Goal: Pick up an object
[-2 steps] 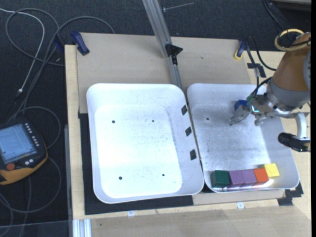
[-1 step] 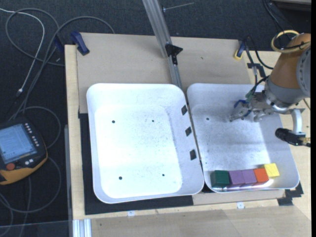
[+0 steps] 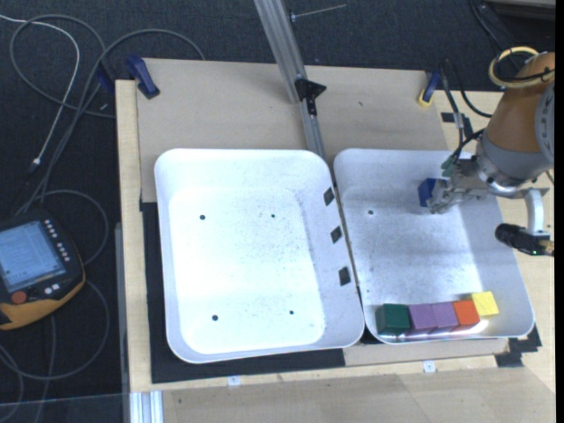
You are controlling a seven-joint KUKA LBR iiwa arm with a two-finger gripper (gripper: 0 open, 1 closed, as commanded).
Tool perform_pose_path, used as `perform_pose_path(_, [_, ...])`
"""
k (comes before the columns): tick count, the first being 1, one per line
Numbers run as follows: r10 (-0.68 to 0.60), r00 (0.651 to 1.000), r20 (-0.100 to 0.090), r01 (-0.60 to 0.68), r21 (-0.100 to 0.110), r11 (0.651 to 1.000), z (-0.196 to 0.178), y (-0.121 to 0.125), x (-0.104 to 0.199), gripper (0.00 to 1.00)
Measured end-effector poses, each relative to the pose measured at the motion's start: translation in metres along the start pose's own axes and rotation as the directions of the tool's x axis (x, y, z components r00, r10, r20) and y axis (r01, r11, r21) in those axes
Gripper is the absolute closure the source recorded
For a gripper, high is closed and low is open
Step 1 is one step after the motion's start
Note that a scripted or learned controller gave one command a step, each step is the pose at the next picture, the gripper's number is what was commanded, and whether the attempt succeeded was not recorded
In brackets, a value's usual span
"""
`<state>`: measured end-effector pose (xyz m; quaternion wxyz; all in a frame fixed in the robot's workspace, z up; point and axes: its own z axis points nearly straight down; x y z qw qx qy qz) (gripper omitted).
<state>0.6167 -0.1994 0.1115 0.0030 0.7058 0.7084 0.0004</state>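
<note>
The bench (image 3: 220, 104) bears a left bin (image 3: 242, 254) and a right bin (image 3: 432, 254). The arm (image 3: 520, 122) enters from three o'clock, its gripper (image 3: 438, 194) low over the right bin's twelve o'clock part; whether its jaws are open, I cannot tell. A blue thing (image 3: 426, 192), blurred, sits at the gripper's tip. At that bin's six o'clock rim lie, in a touching row, a green block (image 3: 394, 317), purple block (image 3: 432, 315), orange block (image 3: 465, 311) and yellow block (image 3: 486, 303)

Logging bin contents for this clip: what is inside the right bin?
Inside the right bin, four blocks sit along the near wall: green, purple, orange, yellow. The tool hangs above the bin's far part, covering the floor beneath it.
</note>
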Motion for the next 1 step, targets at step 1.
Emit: perform_pose_path(1, [0.000,1.000,0.000,0.000,0.002,1.000,0.0007,-0.0003,0.0002,0.00])
